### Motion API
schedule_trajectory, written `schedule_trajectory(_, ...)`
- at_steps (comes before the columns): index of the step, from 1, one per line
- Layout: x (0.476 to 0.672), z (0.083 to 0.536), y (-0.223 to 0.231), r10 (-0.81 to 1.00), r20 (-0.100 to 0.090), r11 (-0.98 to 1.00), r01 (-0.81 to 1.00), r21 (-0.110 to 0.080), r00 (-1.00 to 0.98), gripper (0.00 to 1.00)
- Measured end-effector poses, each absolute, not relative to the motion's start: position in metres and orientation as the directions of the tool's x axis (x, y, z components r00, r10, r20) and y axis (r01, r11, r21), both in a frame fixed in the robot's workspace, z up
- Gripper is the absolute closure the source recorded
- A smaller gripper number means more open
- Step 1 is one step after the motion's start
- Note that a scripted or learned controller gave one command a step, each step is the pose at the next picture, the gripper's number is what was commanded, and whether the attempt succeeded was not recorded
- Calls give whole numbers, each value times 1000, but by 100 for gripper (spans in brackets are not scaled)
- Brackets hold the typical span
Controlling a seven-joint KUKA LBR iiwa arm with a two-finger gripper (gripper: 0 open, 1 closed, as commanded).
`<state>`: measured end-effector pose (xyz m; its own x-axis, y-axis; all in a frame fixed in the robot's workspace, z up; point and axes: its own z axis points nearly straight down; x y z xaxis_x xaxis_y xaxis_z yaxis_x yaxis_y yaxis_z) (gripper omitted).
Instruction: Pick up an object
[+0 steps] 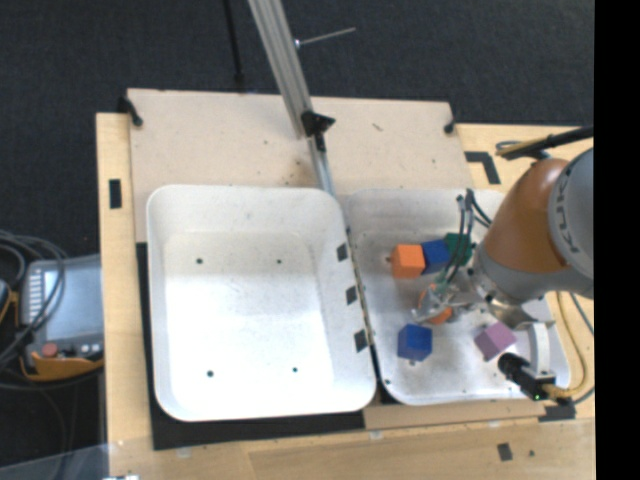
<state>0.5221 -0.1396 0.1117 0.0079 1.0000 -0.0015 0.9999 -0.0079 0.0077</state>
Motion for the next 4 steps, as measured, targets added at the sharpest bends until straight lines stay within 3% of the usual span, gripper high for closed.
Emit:
schedule_trajectory(2, 536, 205, -154, 1000, -2, 2, 1000, 7, -2, 100)
schedule_trajectory(3, 537, 226, -155, 1000, -1, 5, 1000, 5, -5, 100)
schedule_trajectory(4, 560, 232, -104, 1000, 1, 8, 1000, 3, -8, 100)
